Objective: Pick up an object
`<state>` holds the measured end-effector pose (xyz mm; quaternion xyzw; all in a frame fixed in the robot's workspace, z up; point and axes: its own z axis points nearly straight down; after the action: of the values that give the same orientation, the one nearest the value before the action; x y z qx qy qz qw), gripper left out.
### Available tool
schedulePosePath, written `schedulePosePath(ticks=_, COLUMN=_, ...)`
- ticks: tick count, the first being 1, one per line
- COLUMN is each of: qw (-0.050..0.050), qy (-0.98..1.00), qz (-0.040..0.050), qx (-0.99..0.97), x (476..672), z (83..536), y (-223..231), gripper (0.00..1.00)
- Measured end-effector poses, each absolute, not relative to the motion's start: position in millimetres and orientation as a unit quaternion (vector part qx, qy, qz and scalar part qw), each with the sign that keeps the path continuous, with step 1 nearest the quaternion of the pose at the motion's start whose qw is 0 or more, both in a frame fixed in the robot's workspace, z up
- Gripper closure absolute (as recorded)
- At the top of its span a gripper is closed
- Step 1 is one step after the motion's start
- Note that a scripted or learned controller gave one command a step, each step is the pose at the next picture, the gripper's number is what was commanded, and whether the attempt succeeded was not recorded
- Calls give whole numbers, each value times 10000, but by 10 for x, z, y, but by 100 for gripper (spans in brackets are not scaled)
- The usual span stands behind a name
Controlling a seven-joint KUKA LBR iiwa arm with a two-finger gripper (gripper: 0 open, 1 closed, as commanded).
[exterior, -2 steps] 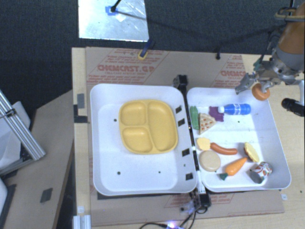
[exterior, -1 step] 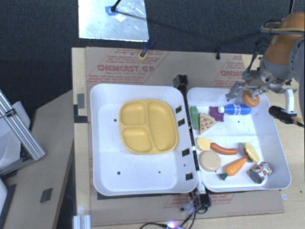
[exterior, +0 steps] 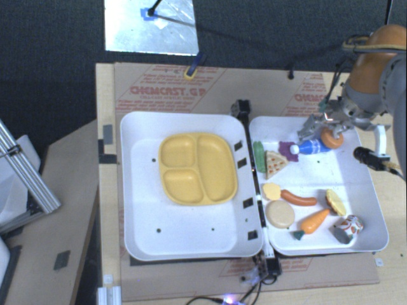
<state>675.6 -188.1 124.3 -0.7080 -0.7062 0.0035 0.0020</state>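
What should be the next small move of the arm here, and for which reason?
Probably a short descent straight down. The pincer hangs at the far edge of the right bin, just above the blue bottle and beside an orange round piece. Nothing visibly sits between its fingers, so lowering onto the bottle seems the nearest chance of a grasp.

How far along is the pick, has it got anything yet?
Done: the gripper is down in the right bin, at its far edge by the blue bottle and an orange piece. In hand: nothing visibly between its fingers. Left: the grasp and lift. The yellow tray sits in the left bin.
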Motion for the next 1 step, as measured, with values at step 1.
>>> schedulePosePath(ticks=1, qw=25, qy=-7067, qz=39, qx=-7075, x=6754, z=1209, y=-1880, gripper=0)
